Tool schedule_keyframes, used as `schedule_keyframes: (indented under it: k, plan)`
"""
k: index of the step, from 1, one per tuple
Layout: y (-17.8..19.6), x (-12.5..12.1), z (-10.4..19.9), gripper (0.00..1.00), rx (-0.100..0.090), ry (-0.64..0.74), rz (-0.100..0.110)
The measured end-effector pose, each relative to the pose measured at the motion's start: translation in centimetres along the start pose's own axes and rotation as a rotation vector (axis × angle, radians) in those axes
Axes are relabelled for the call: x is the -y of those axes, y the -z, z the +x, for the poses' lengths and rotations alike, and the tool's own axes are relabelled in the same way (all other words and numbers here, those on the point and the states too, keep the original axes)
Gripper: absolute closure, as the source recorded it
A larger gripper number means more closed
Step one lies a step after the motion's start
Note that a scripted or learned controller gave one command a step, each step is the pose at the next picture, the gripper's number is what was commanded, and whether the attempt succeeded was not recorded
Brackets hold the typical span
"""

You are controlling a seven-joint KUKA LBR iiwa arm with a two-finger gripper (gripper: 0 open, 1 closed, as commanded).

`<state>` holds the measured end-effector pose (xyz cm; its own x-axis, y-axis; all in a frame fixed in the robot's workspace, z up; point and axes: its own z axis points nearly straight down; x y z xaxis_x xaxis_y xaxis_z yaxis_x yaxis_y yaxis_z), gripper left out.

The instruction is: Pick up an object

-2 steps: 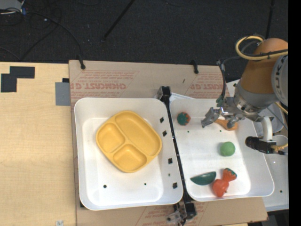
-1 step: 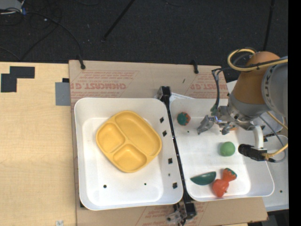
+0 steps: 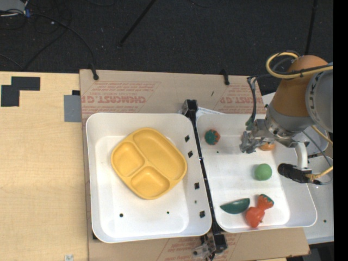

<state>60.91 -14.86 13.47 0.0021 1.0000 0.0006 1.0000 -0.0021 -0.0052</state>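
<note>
Nearest the camera, at the near edge of the right bin (image 3: 293,222), lie a red strawberry-shaped toy (image 3: 258,211) and, touching its left side, a dark green wedge (image 3: 235,205). Farther in sits a green ball (image 3: 263,172), on its own in the middle of that bin. Beyond the green ball, toward the far rim, the gripper (image 3: 251,143) is low over the bin floor; something small and orange (image 3: 266,145) shows just at its right, but whether it sits between the fingers cannot be told, nor how wide they stand. The green ball lies near the gripper, toward the camera and slightly right of it, and being round it offers no long axis. A small red-and-green ball (image 3: 212,137) rests left of the gripper. The left bin (image 3: 103,145) holds only a yellow divided plate (image 3: 149,162), well left of the green ball.
</note>
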Motion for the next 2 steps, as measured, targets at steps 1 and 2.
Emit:
schedule_keyframes:
  k: [1,2]
  plan:
    - [5.5,0.4,-0.9,1.00,0.002,0.000,-0.007]
    - [11.4,1.1,-1.3,1.00,0.002,0.000,-0.008]
